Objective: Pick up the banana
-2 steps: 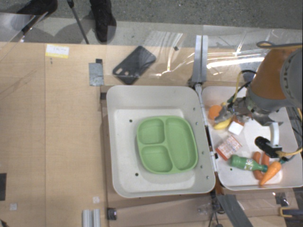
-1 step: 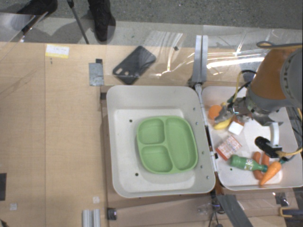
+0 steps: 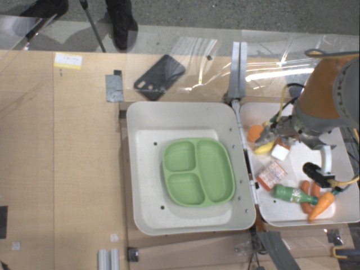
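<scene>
The banana (image 3: pixel 262 147) is a short yellow piece lying near the left wall of the right bin (image 3: pixel 264 212). An orange fruit (image 3: pixel 256 132) sits just behind it and a small white block (image 3: pixel 279 152) lies at its right. My gripper (image 3: pixel 274 134) reaches in from the right and hangs low right over the banana's far end, close to the orange fruit. The wrist and the grey-and-orange arm hide part of the bin behind it.
A red-and-white packet (image 3: pixel 271 175), a green bottle (image 3: pixel 292 194) and carrots (image 3: pixel 318 205) lie in the right bin's front half. The left bin (image 3: pixel 140 151) holds a green divided plate (image 3: pixel 198 171). A dark phone (image 3: pixel 160 76) lies on the bench behind it.
</scene>
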`<state>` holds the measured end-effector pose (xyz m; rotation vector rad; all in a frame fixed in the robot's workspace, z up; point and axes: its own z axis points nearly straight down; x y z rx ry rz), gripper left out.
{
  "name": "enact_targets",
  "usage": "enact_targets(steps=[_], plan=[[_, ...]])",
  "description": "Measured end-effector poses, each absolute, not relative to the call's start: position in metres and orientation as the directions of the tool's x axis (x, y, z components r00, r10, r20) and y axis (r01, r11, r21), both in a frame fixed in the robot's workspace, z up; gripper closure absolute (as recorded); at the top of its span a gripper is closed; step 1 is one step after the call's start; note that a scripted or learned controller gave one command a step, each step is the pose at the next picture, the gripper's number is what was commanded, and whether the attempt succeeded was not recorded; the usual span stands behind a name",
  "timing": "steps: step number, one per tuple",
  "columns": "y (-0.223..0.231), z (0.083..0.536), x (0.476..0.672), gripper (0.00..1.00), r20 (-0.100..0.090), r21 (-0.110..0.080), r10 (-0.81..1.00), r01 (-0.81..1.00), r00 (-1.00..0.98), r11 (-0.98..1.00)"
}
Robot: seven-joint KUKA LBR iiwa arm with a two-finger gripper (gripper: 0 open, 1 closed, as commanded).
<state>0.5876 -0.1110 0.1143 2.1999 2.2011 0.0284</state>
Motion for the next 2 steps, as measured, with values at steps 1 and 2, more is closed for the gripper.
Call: enact_targets(steps=[1, 2], plan=[[-0.1132, 0.1269, 0.5891, 1.0, -0.011, 0.04, 1.0, 0.999, 0.001, -0.001], [-0.1132, 0.1268, 0.5889, 0.0, -0.011, 0.039, 1.0, 0.999, 0.001, -0.001]])
